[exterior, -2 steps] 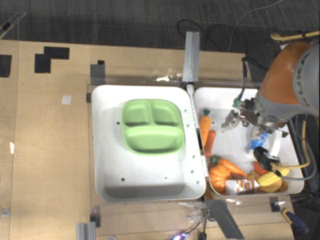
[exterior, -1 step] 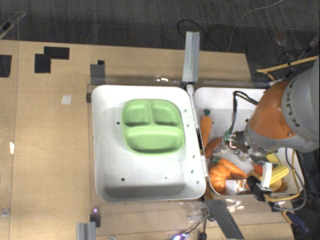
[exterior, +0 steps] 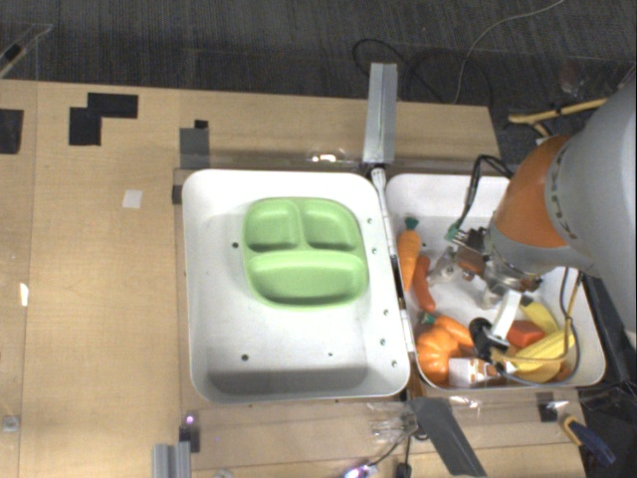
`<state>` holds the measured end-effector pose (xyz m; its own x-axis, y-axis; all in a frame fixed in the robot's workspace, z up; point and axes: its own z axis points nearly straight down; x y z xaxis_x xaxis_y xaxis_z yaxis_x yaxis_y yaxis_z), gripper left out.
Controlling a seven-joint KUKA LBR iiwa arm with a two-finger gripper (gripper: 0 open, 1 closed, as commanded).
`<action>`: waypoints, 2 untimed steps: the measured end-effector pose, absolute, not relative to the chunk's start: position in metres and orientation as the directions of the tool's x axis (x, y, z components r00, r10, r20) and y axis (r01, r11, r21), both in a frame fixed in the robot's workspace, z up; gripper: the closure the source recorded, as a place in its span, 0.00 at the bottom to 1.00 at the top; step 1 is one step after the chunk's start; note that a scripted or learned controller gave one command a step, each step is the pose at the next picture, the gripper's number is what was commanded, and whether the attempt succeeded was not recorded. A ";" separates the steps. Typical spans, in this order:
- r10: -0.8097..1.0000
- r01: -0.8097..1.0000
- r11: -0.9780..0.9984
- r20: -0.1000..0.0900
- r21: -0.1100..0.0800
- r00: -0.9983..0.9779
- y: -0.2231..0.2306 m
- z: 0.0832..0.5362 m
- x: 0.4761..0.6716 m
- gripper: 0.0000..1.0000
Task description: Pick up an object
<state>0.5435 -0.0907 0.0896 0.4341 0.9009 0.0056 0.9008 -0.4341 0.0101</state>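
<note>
Two bins sit side by side on the bench. The left bin holds a divided tray, which lies toward the bin's far side. The right bin holds a heap of toy food: a carrot along its left wall, a pumpkin in the near left corner, and bananas at the near right. The arm reaches in from the right, above that heap.

Single fixed camera, above bench, looking down at slant; both bins in frame, arm at right.
</note>
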 end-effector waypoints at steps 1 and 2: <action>0.966 0.966 -0.258 0.003 0.015 0.258 -0.086 0.091 0.491 0.00; 0.990 0.990 -0.141 0.000 0.014 0.141 -0.093 0.089 0.601 0.00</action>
